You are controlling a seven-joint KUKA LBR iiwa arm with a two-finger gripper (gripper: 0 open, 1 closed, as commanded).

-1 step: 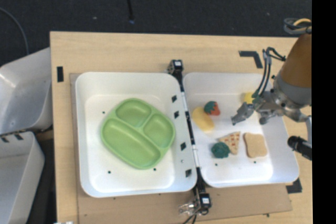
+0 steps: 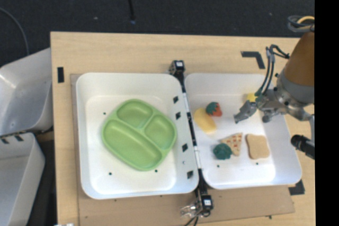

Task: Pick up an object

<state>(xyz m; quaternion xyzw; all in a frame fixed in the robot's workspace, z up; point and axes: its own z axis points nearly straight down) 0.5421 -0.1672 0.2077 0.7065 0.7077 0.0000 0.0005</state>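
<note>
Here, end effector (image 2: pixel 253 112) above pizza slice (image 2: pixel 233 142), toast (image 2: pixel 257 146), yellow lemon (image 2: pixel 205 120) nearby

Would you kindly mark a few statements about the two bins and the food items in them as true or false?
1. The green divided plate lies in the left bin. True.
2. The pizza slice lies on the green plate. False: it lies in the right bin, between the green broccoli piece and the bread slice.
3. The tool hangs over the right bin. True.
4. The yellow item is clamped in the tool. False: it lies on the bin floor, apart from the tool, beside the strawberry.
5. The bread slice lies nearest the divider between the bins. False: the yellow item does.
</note>
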